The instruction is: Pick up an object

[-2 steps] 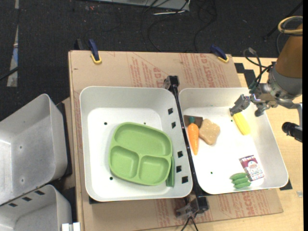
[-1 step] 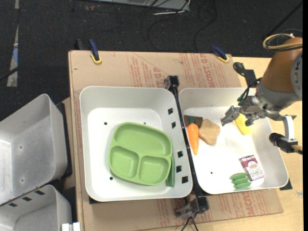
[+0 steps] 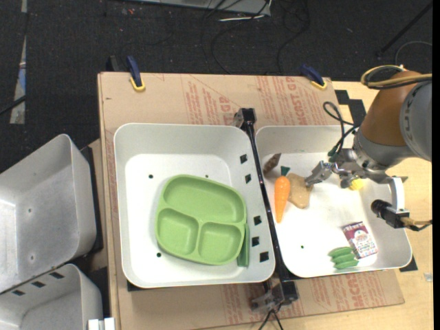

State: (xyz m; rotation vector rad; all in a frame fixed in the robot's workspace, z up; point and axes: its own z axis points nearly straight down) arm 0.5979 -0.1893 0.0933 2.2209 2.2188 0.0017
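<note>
Arm [image 3: 395,126] bent low, pincer [image 3: 320,174] above right bin [image 3: 392,253]

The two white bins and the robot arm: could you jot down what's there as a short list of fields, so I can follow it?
left bin: green divided plate
right bin: carrot, tan lump touching the carrot, small carton, green pods
arm: reaches in from the right, over the right bin
hand: near the tan lump, holds nothing that I can see
bench: brown board under both bins
</note>
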